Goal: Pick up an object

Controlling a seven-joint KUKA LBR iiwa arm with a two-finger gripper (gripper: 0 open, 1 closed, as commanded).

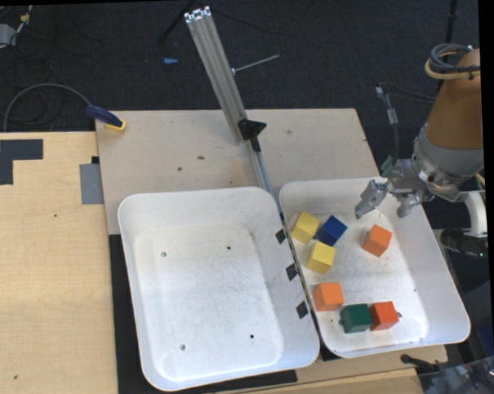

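A: Grey metal fingers first. The gripper point(388, 201) hangs over the upper right part of the right bin point(448, 306), and its two fingers are spread apart with nothing between them.

B: So nothing is picked up yet?

A: Nothing. Every block lies on the bin floor. The nearest one to the gripper is an orange block point(377, 239), just below and a little to the left of the fingertips, lying on its own with bare floor round it.

B: And further out?

A: Moving left, a blue block point(333, 229) sits close beside a yellow block point(305, 226), apparently touching, with a second yellow block point(320, 257) just under them. Lower down there is another orange block point(328, 295), and near the bottom edge a green block point(355, 317) pressed against a third orange block point(384, 314).

B: The other bin?

A: The left bin point(150, 229) is white like its neighbour, across the divider between them.

B: How far along would you call it?

A: Early, I'd judge. The arm is over the right bin, but I cannot tell how high it stands. Still to do are the descent, closing on a block, and the lift. The lone orange block looks the likeliest target, since the fingers could straddle it without nudging a neighbour.
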